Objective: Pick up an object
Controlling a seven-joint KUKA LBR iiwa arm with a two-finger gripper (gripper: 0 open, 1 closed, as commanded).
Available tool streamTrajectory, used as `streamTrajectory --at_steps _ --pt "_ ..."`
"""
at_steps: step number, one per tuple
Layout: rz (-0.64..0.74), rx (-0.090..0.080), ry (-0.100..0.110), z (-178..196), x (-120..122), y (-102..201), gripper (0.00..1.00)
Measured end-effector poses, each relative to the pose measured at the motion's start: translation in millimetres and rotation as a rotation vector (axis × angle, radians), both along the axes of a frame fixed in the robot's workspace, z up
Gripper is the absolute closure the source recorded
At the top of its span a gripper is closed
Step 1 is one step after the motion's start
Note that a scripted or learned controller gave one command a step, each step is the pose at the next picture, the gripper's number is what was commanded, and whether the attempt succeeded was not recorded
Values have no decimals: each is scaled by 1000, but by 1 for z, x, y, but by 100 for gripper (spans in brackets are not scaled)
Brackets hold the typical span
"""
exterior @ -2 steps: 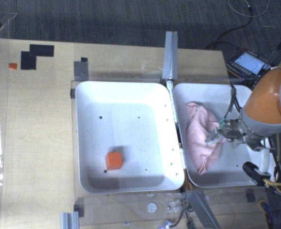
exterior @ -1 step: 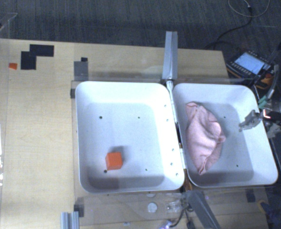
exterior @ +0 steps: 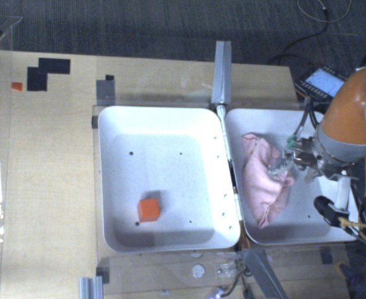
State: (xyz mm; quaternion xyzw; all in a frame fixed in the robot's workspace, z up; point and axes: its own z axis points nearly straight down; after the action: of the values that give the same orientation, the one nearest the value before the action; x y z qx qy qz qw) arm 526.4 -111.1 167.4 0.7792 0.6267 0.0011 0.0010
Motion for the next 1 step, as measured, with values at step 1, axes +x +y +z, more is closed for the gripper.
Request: streamTrajectory --at_steps 1 --pt "96 -1 -14 -75 28 -5 0"
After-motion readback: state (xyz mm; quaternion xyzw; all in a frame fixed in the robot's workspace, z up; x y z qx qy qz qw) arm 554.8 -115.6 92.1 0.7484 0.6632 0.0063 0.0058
